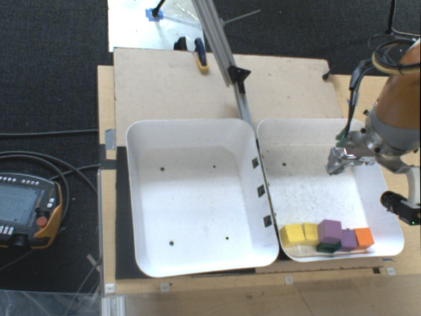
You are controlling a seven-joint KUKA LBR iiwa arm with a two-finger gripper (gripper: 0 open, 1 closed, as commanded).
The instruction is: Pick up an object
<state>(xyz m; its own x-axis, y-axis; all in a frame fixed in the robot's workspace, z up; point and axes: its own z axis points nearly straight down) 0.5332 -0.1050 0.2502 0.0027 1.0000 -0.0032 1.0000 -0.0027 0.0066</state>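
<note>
Several small blocks lie in a row along the near wall of the right bin (pixel 309 133): two yellow blocks (pixel 299 234), a purple block (pixel 330 230), a smaller purple one (pixel 348 239), a dark green piece (pixel 327 247) and an orange block (pixel 364 237). My gripper (pixel 337 162) hangs over the right bin's far right part, well behind the blocks, and nothing shows in it. The arm comes in from the right, with its orange band above the wrist.
The left bin (pixel 141 176) sits beside the right one, joined by black clips. A slanted metal pole (pixel 217 38) crosses the bench behind the bins. A teach pendant (pixel 26 209) lies on the floor at the left.
</note>
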